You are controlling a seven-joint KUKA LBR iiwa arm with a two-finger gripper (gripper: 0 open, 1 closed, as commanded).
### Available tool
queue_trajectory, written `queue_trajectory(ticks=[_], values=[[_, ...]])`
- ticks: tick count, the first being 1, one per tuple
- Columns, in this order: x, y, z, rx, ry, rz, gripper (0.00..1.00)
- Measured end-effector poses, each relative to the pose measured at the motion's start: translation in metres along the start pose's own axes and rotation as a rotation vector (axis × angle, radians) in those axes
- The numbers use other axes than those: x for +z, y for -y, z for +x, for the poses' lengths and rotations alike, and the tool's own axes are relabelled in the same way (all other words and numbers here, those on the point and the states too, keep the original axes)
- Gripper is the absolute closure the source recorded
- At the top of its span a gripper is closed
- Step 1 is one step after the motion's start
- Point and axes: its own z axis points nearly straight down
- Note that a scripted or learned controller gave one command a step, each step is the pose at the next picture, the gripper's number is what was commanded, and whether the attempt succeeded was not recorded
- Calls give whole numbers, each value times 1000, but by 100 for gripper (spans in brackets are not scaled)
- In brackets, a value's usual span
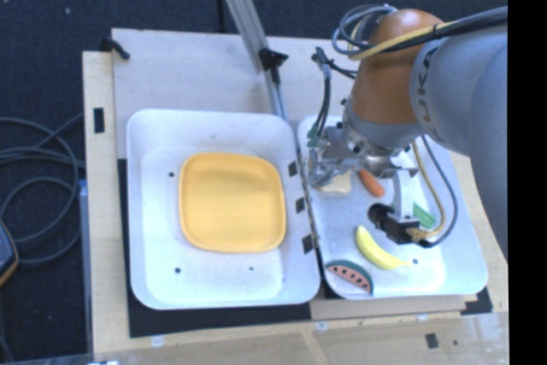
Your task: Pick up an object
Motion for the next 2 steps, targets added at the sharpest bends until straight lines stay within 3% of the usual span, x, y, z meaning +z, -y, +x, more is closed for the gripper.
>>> queue_trajectory(ticks=[2], values=[[-4, -9, 87, 1, 0, 0, 100]])
